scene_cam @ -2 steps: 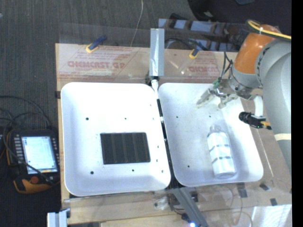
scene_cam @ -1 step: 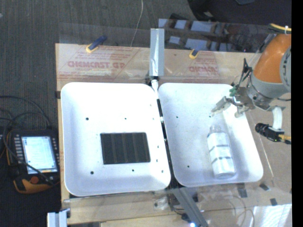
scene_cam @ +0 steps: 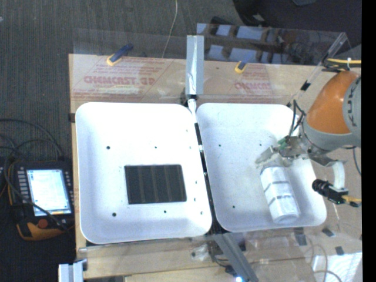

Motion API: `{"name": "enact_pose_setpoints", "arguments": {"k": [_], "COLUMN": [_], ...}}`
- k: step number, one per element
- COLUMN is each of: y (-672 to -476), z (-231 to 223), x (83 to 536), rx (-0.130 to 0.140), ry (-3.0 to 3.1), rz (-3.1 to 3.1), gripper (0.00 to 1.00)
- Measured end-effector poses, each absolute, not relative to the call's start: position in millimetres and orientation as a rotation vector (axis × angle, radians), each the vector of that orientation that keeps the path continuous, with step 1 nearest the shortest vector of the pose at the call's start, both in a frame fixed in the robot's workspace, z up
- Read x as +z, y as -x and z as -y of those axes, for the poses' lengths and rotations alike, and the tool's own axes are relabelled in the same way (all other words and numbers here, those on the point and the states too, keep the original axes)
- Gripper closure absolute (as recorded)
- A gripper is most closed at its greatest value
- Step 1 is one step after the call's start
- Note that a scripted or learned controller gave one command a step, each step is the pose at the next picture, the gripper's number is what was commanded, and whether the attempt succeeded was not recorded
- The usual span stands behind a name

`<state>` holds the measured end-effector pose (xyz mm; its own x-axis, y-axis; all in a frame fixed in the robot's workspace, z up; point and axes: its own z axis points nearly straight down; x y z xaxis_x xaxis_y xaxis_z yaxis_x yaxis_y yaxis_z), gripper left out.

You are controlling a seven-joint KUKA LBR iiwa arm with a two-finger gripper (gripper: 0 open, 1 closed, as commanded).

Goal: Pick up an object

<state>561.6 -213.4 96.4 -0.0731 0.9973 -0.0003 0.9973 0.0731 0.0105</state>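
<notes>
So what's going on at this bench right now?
A grey and orange robot arm reaches in over the right bin. Its gripper sits just above the top end of a white bottle lying on its side in that bin. The left bin holds a dark flat panel. Nothing is lifted yet.
</notes>
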Motion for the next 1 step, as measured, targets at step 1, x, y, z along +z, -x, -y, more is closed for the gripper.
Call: {"name": "enact_pose_setpoints", "arguments": {"k": [1], "y": [-537.5], "z": [165.9], "x": [93.0], "rx": [0.01], "ry": [-1.919], "rz": [-2.461], "gripper": [0.0]}}
